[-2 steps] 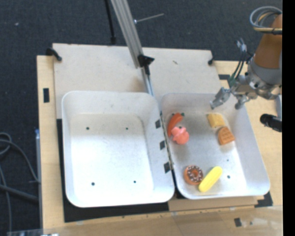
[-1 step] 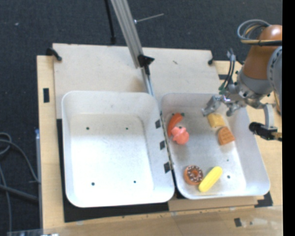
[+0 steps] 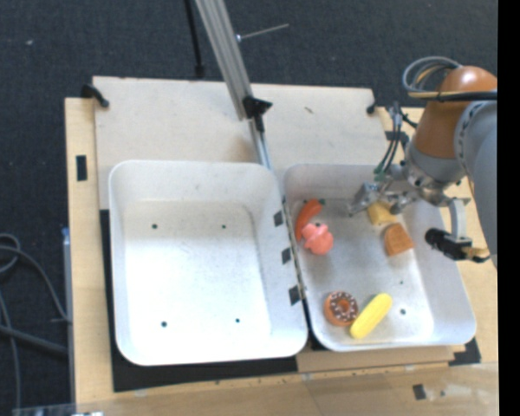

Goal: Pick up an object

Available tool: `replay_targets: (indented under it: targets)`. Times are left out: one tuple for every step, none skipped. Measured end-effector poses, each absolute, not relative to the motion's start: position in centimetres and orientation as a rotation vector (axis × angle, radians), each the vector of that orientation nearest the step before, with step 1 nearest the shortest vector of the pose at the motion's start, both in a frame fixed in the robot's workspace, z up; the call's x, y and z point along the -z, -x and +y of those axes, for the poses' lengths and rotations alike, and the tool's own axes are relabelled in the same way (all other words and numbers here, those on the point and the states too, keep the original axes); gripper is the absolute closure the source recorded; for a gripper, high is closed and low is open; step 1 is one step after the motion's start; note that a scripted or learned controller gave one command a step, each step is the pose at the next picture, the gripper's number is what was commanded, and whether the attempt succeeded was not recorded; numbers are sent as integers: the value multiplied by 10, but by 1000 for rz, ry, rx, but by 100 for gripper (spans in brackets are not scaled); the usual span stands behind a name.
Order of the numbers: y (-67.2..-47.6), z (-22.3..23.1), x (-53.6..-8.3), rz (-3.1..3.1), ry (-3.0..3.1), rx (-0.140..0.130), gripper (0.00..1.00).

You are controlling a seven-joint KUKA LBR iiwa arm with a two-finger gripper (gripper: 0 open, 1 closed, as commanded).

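The right bin (image 3: 442,306) holds several small objects. A pink and orange toy (image 3: 313,229) lies by its left wall. A brown frosted donut (image 3: 340,308) and a yellow banana-like piece (image 3: 371,315) rest near the front. An orange-brown block (image 3: 398,239) lies toward the right. A small tan-yellow piece (image 3: 379,214) sits at the bin's far side, directly under my gripper (image 3: 379,199). The gripper hangs low over that piece, and I cannot make out whether it touches it.
The left bin (image 3: 130,232) stands beside the right one, sharing a raised middle rim (image 3: 286,250). A slanted metal pole (image 3: 230,50) rises behind the bins. The grey arm with its orange band (image 3: 455,94) comes in from the right.
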State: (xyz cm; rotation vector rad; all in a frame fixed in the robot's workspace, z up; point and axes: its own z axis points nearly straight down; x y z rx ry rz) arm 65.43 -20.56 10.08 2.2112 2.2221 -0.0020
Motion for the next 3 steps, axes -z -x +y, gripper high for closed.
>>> replay_targets:
  targets:
    - [-657, -206, -117, 2219, -2202, -6, 100]
    - [-666, -203, -179, 2221, -2211, -7, 100]
    - [-667, -205, -224, 2225, -2209, -4, 100]
